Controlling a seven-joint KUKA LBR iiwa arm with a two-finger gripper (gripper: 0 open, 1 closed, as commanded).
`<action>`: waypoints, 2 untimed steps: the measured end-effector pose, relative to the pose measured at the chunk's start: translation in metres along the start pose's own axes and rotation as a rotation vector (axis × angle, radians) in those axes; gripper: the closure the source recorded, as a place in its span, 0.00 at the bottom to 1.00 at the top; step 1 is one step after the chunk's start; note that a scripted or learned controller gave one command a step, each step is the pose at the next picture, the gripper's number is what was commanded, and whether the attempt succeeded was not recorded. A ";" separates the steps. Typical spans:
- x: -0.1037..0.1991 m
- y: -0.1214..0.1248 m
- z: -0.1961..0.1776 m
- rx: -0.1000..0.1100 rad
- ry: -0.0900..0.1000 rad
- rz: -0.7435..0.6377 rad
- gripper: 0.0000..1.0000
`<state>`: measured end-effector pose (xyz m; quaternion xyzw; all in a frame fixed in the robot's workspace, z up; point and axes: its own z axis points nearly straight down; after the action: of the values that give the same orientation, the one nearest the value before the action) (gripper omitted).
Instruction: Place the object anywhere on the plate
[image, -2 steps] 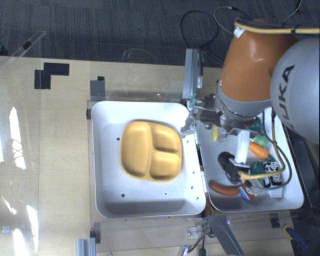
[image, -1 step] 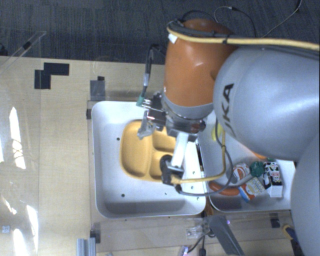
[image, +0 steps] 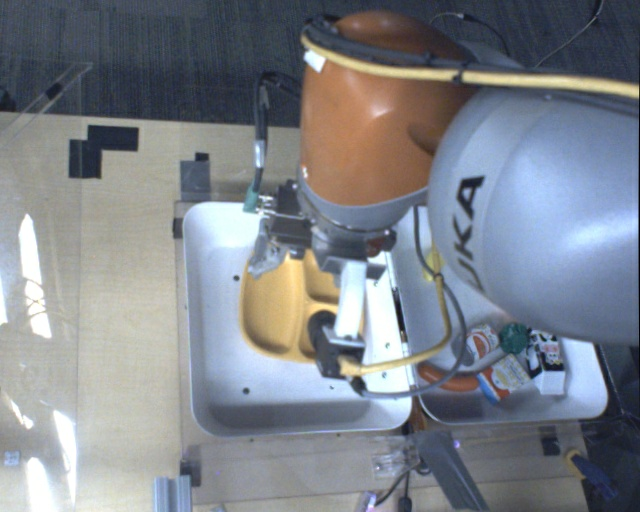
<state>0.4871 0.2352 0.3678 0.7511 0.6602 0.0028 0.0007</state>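
Obs.: the arm (image: 540, 200) reaches in from 3 o'clock. Its wrist sits low over the left bin (image: 215, 400), above the 12-to-1 o'clock rim of the yellow plate (image: 272, 318).

Jaws: hidden under the wrist body, so you cannot tell whether they are open, closed or gripping anything. Don't log a grasp on this evidence.

Object: a small grey piece (image: 264, 262) shows at the plate's 11 o'clock rim, just below the tool head. It may be the object or part of the tool; too small and too close to the hardware to say. The other candidates, a cluster of coloured packets (image: 505, 365), lie in the right bin (image: 590, 400), at about 3 to 4 o'clock from the plate, well apart from it and across the wall between the bins.

Judgement: the tool head is already over the plate.
- If the grey piece is your object, a release here should land it on or near the 11 o'clock rim, so you would do better to shift toward 6 o'clock first.
- If not, the pick lies toward 3 o'clock.
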 end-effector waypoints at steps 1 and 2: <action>0.004 0.030 -0.045 0.001 -0.001 0.029 0.00; -0.017 0.048 -0.060 0.000 -0.001 -0.019 0.00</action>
<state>0.5324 0.2118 0.4283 0.7448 0.6673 0.0022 0.0009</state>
